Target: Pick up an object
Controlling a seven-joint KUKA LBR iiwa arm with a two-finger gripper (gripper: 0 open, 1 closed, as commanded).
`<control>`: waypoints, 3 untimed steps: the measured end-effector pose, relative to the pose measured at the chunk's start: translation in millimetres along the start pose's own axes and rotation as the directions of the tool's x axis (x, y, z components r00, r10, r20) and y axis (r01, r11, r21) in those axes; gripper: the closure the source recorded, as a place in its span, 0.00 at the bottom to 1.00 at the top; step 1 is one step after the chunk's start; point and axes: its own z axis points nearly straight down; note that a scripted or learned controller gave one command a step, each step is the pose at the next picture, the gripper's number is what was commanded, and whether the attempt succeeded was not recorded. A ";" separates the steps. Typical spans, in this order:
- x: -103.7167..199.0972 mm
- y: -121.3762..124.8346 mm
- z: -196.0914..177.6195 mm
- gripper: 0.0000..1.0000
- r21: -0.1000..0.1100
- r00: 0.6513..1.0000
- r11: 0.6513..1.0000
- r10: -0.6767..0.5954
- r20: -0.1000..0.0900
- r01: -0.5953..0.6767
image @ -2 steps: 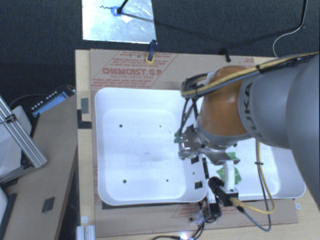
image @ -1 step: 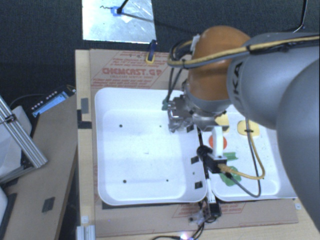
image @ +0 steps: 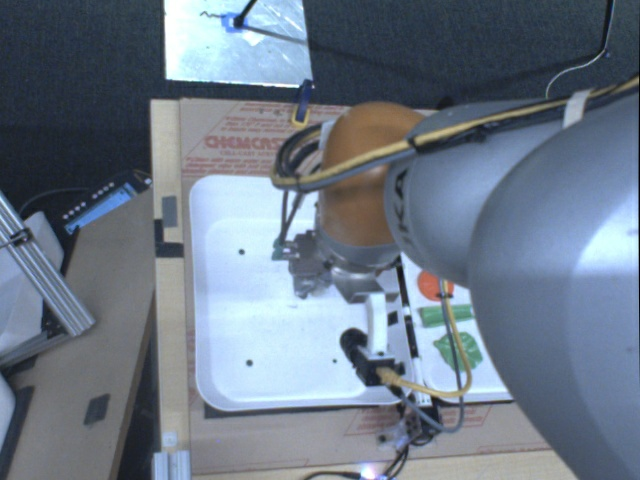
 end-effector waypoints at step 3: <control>57.3 143.1 -82.5 1.00 -0.017 1.000 1.000 0.004 -0.001 -0.004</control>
